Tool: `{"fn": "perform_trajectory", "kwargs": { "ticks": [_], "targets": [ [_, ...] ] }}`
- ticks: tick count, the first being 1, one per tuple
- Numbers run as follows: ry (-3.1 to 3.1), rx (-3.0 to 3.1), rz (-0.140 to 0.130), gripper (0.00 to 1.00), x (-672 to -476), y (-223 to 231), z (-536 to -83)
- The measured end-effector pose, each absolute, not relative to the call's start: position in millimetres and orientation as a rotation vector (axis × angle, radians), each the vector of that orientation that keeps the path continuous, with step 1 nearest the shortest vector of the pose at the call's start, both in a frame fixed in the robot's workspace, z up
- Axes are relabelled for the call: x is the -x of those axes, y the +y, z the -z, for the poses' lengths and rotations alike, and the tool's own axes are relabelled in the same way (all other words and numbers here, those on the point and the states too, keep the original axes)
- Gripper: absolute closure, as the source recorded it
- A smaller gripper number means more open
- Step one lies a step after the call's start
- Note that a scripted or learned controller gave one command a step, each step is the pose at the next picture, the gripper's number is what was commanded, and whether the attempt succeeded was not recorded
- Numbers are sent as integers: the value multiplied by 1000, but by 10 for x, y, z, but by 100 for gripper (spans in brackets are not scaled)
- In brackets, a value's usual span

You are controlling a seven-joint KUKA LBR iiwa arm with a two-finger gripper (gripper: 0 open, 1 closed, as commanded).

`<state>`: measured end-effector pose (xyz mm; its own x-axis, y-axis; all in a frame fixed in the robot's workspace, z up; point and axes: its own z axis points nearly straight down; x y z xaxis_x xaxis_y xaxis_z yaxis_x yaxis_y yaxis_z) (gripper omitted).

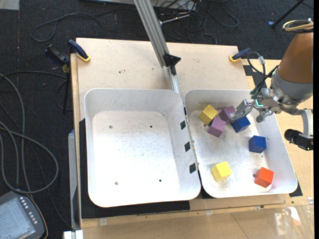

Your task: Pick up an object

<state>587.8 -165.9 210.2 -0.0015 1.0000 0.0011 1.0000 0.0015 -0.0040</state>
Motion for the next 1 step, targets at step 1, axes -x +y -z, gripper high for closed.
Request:
{"fn": "perform_trajectory", "kwargs": {
  "ticks": [1],
  "targets": [
    [-2224,2219,-1,0,-5886,-1659,-2122]
  ]
}}
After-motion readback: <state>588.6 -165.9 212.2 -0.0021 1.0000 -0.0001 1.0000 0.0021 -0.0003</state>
